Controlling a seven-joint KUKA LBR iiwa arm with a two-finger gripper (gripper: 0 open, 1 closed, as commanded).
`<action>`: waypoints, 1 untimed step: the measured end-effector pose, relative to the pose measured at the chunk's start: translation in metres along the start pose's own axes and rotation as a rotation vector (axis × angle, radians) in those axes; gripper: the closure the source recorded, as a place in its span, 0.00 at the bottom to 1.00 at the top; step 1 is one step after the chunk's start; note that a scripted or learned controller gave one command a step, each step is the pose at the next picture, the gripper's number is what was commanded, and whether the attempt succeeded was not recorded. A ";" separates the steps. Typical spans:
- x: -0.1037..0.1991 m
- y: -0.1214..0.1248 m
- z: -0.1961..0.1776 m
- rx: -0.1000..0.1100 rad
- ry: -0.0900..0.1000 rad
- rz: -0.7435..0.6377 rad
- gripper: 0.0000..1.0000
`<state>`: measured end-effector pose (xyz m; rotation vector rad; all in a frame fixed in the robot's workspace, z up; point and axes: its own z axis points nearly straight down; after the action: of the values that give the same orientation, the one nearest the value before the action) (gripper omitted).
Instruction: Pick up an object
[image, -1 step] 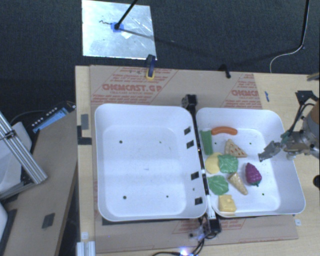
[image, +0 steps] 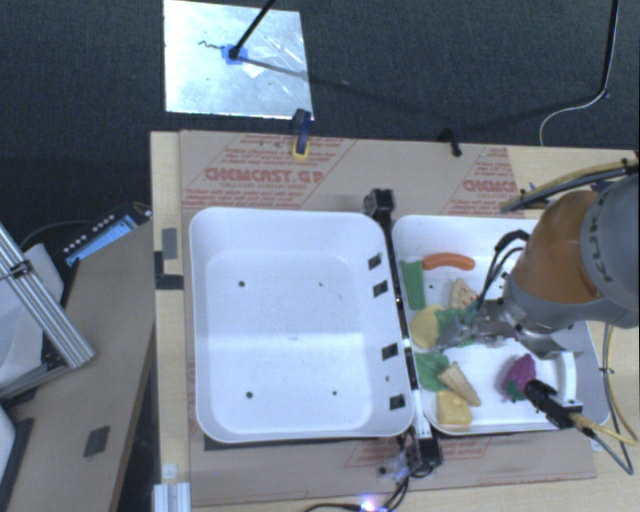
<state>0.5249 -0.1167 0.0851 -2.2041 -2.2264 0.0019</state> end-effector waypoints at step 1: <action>0.023 0.058 0.000 -0.013 -0.006 0.002 0.00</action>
<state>0.5829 -0.0927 0.0849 -2.2155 -2.2342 -0.0065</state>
